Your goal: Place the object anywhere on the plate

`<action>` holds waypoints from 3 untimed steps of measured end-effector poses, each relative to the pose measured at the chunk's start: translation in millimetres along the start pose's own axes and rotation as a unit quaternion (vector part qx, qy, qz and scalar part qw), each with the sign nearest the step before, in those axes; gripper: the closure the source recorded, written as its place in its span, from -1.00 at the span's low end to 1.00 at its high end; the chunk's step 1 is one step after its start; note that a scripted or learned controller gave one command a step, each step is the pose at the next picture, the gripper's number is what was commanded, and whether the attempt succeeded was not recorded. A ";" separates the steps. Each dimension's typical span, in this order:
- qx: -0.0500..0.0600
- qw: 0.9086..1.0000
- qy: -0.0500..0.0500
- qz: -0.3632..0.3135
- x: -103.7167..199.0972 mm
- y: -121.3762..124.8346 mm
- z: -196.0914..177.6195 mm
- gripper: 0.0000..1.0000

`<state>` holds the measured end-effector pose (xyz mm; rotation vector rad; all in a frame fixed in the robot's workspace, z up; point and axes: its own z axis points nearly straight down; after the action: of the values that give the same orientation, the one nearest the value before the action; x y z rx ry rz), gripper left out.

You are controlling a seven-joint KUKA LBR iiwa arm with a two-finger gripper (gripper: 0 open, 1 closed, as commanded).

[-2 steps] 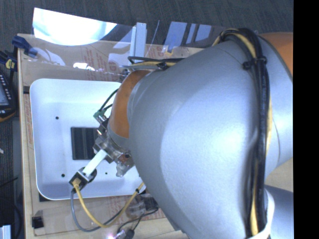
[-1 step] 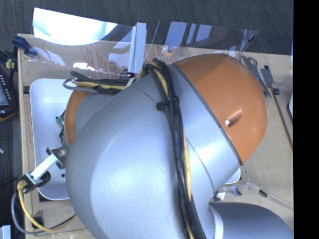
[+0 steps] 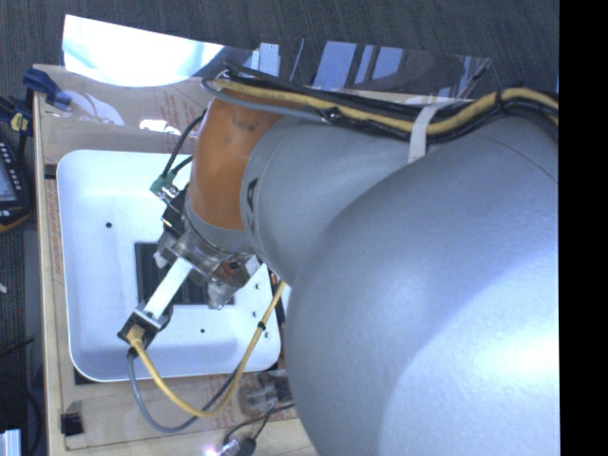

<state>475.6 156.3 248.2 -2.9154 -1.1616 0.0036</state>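
Centrally, one metal two-finger claw (image 3: 211,285) hangs low in the white plastic bin (image 3: 85,255), at the end of the one grey arm (image 3: 418,293). Its mouth faces down and away from the camera, so whether it is apart, together or clamped on something cannot be told.

One flat white bar (image 3: 173,293) slants from the claw's body toward the lower left and ends in a small black and yellow block (image 3: 141,331) near the bin floor.

One dark, flat, square-cornered patch (image 3: 150,266) lies on the bin floor directly under the claw, partly covered by it. Whether this is the plate or the object cannot be told.

Three small dark dots mark the smooth, glossy bin floor. The bin is shallow, with rounded corners.

One yellow cable (image 3: 249,350) loops from the block past the bin's near rim and back up to the arm, beside one grey cable (image 3: 142,402).

One smooth orange band (image 3: 223,174) circles the arm above the wrist, and the matte grey casing swells over the right of the bench.
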 end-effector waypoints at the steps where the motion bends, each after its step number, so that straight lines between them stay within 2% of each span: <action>1: -0.001 0.989 -0.002 0.150 41.1 -43.8 78.3 1.00; 2: 0.000 0.997 -0.001 -0.074 43.1 -46.1 -16.7 1.00; 3: 0.000 0.957 0.000 -0.289 43.0 -46.5 -93.2 1.00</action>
<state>475.1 219.4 341.5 -2.4557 -1.9551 0.0028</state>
